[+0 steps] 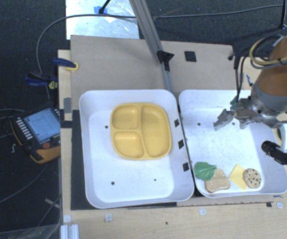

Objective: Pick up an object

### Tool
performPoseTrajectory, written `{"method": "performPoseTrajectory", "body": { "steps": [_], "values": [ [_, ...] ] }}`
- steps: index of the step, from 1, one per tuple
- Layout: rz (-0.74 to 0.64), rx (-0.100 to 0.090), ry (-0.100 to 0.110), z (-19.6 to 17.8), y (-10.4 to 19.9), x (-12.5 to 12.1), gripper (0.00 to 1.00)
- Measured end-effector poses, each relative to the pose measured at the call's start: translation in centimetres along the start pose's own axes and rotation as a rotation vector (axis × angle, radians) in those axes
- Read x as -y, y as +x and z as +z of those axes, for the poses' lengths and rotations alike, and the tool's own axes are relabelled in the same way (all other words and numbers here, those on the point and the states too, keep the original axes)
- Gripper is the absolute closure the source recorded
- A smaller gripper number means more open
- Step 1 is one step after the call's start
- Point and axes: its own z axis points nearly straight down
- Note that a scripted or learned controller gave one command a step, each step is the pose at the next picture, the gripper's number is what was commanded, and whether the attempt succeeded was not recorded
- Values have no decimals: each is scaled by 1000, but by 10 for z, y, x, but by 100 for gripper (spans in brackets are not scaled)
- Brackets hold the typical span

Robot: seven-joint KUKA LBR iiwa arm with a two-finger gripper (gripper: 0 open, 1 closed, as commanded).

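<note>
Gripper (225, 118): above right bin (203, 99) — finger state cannot be told.
Left bin (96, 183): yellow divided plate (141, 131).
Right bin, front edge: green leaf (204, 171), toast slice (217, 181), cheese wedge (238, 176), cookie (252, 178) — well apart from gripper.

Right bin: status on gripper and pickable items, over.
Gripper above right bin, carrying nothing. Toast, leaf, cheese, cookie clustered at near edge, untouched. Nothing in the way.

Two shallow white plastic bins (133, 183) on a tan desk (118, 63). In the left, a pale yellow divided plate (141, 131). Near edge of the right: a green leaf-shaped piece (204, 170), a beige toast-shaped slice (217, 181), a yellow wedge (238, 177), a tan round cookie with dark speckles (252, 178). Far right, orange band on a grey arm (281, 73).
</note>
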Motion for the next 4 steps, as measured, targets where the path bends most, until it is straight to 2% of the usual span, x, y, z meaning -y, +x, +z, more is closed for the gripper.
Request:
{"method": "performPoseTrajectory", "body": {
  "steps": [2,3,4],
  "values": [
    [-1,0,0,87,1,3,0],
    [0,1,-6,74,0,1,100],
    [-3,1,-8,15,0,9,100]
  ]
}}
